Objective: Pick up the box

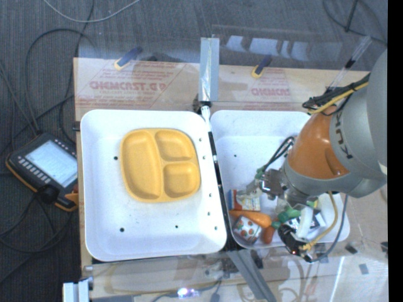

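The box (247, 201), small with a pale printed face and a red edge, lies in the right bin (252, 140) near its front left corner. My gripper (269, 185) hangs low over the bin's front half, just right of the box and close to its upper right corner. The orange wrist band and grey arm cover most of what is under the gripper. Nothing is seen held.
An orange carrot-like piece (253, 219) and a round white and red item (246, 231) lie just in front of the box. A green piece (289, 214) sits under the wrist. The left bin (101, 231) holds a yellow divided plate (160, 163).
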You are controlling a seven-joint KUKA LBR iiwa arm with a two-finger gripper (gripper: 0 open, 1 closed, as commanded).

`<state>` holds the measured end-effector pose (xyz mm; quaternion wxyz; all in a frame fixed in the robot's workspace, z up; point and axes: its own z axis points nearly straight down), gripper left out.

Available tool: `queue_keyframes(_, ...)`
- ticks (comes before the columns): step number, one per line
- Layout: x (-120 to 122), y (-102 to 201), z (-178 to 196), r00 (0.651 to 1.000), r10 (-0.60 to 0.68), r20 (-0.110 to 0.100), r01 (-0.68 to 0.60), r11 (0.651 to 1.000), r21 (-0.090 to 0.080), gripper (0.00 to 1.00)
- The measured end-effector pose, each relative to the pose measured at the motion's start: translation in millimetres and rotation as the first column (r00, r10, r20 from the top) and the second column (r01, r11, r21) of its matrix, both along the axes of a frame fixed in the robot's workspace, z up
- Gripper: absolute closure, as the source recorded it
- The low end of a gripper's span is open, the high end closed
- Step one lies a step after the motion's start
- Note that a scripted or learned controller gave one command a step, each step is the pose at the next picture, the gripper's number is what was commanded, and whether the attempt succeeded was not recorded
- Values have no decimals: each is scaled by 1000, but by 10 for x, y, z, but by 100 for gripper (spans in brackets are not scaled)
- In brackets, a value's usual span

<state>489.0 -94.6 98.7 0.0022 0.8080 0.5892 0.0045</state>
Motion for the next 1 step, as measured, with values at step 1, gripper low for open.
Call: queue_keyframes(1,701,-25,-101,995,104,0,-104,995,-5,0)
